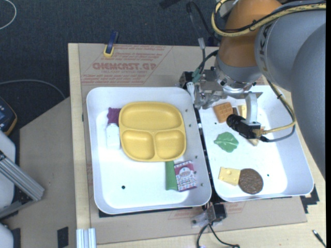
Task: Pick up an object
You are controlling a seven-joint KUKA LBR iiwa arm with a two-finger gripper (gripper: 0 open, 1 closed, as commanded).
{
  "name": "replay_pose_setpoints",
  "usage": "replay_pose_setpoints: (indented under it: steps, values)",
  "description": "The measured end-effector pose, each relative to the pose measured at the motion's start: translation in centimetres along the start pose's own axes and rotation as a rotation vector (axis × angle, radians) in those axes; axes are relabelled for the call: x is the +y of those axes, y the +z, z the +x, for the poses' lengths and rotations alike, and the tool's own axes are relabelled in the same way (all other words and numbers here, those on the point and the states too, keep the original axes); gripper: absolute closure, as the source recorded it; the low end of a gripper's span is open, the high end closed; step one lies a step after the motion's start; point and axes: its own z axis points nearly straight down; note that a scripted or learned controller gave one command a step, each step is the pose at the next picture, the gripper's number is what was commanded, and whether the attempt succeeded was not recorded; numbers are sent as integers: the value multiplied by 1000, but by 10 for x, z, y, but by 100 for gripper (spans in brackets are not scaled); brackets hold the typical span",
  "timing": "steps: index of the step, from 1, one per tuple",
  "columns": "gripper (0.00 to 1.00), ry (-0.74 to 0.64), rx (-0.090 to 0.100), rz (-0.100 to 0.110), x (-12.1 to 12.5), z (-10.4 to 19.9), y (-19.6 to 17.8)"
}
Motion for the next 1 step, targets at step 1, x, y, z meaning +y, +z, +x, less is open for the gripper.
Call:
replay_pose_setpoints:
  steps: [1]
  values:
    - [100, 1, 0, 0, 22, 31, 0]
